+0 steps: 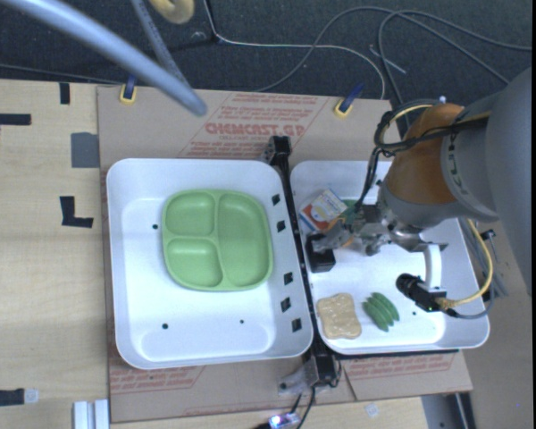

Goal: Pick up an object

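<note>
My gripper [326,244] reaches low into the right bin [460,333] near its left wall, just beside a small orange-and-white packet [322,208]; whether it grips anything, I cannot tell. A tan cracker-shaped piece [339,316] and a green pod-like item [381,311] lie side by side at the bin's near edge. A green divided plate [218,239] sits in the left bin [138,329].

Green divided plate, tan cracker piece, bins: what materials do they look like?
Green divided plate: likely moulded plastic, matte, uniform colour, soft rounded ridges. Tan cracker piece: probably toy plastic or foam; dimpled surface, hard to tell. Bins: white plastic, smooth, slightly glossy, by their even sheen.
</note>
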`<state>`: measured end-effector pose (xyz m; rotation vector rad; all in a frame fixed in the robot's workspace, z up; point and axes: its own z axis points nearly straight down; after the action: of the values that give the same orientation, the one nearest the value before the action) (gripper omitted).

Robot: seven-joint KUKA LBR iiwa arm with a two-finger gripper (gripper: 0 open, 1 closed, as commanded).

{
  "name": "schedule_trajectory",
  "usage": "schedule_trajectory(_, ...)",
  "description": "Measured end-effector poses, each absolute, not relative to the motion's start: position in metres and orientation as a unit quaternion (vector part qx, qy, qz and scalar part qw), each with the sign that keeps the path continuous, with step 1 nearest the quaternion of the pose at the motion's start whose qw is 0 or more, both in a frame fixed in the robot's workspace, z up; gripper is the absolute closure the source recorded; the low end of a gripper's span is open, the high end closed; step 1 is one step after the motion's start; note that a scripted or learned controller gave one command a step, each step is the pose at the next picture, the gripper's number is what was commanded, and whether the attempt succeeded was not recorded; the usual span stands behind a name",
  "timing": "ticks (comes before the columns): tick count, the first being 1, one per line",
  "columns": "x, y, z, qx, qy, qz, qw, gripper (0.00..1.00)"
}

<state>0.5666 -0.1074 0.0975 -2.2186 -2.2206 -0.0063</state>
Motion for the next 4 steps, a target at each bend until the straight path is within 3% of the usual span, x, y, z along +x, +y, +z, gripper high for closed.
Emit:
schedule_trajectory(1,0.570,-0.104,0.112,-0.706,-0.709,-0.0062,0.000,1.00)
schedule_trajectory(3,0.572,-0.093,0.215,-0.707,-0.708,-0.0006,-0.001,1.00)
schedule_trajectory(4,0.578,-0.037,0.226,-0.706,-0.709,0.0000,0.000,1.00)
